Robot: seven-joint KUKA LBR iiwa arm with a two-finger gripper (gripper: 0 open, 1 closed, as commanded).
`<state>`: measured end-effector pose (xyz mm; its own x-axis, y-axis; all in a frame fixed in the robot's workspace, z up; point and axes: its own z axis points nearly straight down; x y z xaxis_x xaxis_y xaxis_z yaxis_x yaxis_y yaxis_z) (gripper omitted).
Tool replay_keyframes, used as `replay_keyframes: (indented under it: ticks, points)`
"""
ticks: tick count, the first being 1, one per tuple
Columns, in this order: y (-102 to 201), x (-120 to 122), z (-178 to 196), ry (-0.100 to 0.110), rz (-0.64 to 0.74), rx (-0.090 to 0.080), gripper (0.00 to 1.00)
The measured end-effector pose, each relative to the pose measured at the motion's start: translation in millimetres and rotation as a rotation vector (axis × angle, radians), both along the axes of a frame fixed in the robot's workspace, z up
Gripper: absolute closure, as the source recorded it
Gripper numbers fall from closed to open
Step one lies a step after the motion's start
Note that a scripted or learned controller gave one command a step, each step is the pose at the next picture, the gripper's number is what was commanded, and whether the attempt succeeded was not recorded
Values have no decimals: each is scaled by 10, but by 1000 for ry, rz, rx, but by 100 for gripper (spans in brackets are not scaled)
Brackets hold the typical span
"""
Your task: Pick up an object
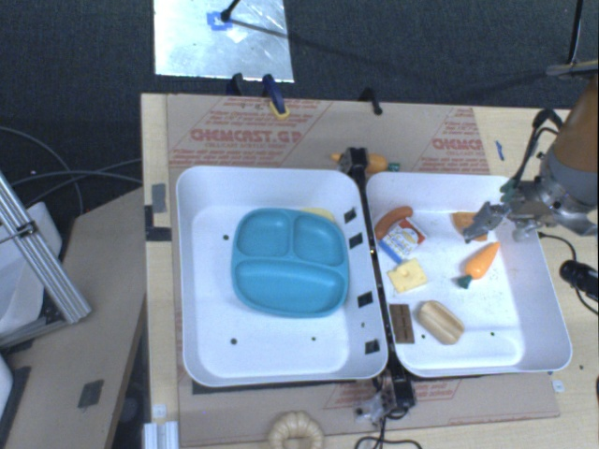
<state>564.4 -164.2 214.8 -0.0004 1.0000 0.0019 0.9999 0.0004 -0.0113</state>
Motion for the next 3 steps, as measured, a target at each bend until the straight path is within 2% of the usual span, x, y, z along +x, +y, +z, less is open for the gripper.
replay_keyframes:
  ticks: [1,2,3]
  points:
    - [5,28,73,-13,3,-2,0]
    - [16,59,-548,-10,1,-1,0]
    - [79,50,-981,-10,1,-1,0]
